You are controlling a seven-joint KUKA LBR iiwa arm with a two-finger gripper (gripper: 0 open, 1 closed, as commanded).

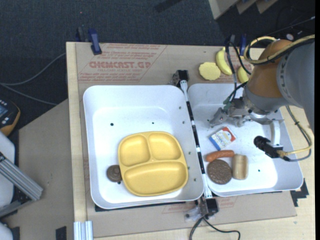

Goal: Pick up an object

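Bins, two, shallow, white, side by side on a tan surface. Left bin: one yellow three-compartment tray, lying flat toward the near side; one small brown round piece touching the tray's left edge. Right bin: one small white, blue and red packet near the centre; one reddish sausage just below the packet; one dark brown round patty and one tan roll, side by side, just below the sausage. Arm, grey with orange band, reaching in from the right over the right bin's far part. Gripper low over that bin, above the packet and apart from it; state of its grasp cannot be told at this angle; nothing seen held. Beyond the right bin, on the surface: yellow toy fruit pieces.
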